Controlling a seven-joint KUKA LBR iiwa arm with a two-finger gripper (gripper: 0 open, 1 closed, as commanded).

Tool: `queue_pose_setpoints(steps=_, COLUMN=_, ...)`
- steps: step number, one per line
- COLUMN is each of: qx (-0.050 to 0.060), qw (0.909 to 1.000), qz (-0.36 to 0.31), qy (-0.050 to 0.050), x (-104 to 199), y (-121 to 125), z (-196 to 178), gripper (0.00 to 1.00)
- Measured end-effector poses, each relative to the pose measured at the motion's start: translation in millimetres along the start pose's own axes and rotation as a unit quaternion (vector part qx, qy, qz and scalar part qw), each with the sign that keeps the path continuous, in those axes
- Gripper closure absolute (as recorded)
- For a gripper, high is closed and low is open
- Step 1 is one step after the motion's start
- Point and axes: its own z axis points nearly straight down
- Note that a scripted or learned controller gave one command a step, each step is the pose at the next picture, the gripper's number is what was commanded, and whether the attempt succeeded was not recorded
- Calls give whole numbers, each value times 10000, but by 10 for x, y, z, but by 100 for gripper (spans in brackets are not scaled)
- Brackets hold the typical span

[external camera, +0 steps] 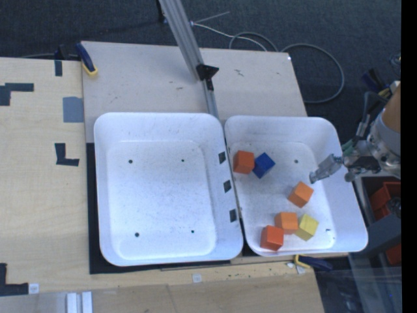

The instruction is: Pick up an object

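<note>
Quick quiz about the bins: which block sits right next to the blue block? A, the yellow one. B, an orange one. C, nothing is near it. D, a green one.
B: the blue block lies in the right bin with an orange block against its left side, while the yellow block sits far lower in that bin.

Left bin (114,175) open — blocks (287,222) crowd right bin (332,142).

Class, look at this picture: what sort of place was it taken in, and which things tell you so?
Most likely a robotics lab bench. Two white bins sit side by side, small coloured blocks lie in the right one, and a robot's pincer reaches over it; loose cables trail behind.
</note>
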Motion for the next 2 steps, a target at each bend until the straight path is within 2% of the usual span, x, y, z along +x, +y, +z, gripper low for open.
queue_pose_setpoints(steps=1, qx=-8, qw=10000, qz=3, qy=-6, x=-157, y=56, z=-66, gripper=0)
queue_pose_setpoints(steps=2, qx=-5, qw=10000, qz=1, qy=-1, x=-150, y=54, z=-62, gripper=0)
